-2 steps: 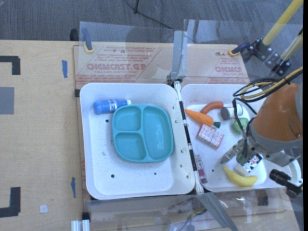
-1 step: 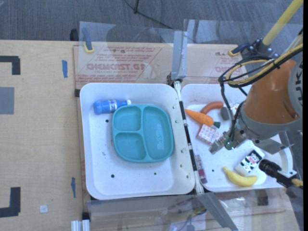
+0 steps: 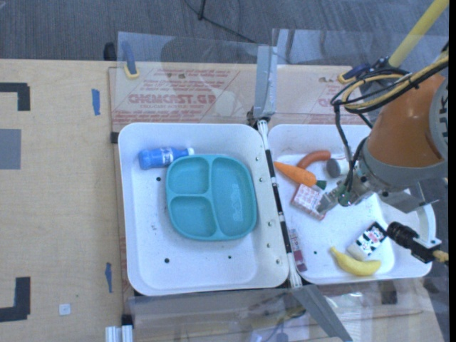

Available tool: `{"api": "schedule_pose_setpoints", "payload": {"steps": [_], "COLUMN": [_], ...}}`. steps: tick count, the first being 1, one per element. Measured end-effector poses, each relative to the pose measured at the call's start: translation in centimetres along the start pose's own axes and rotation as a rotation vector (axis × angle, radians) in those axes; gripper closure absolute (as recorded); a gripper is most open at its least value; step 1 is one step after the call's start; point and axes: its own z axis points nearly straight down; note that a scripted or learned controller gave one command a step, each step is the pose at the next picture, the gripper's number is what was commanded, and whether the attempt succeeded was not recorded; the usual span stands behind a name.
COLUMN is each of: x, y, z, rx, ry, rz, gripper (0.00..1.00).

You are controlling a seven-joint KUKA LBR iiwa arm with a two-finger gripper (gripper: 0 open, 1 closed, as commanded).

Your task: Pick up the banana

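- Banana lies at right bin's near edge, touching a black-and-white toy.
- Gripper low by pink packet (jaw state: cannot tell).
- Risk: toy gets grabbed instead.

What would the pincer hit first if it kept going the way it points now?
Most likely the small pink-and-white packet: the pincer points left and down toward it, tip right beside it in the right bin. Height above it is unclear. The banana lies off that line, nearer the camera.

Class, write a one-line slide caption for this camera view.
Claw over the right bin, by a pink packet; banana lies apart.
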Motion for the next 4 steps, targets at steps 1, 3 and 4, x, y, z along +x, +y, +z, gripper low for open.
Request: {"api": "schedule_pose_setpoints", "payload": {"steps": [1,3,4], "x": [0.0,-3.5,-1.7], "y": [0.0,-4.9,5.0], "z": [0.0,8.6,0.0], "rx": [0.0,-0.011,0.0], "ry": [0.0,-0.008,0.001], "rz": [-0.001,-0.143,-0.071], "gripper": [0.0,1.0,1.0]}}
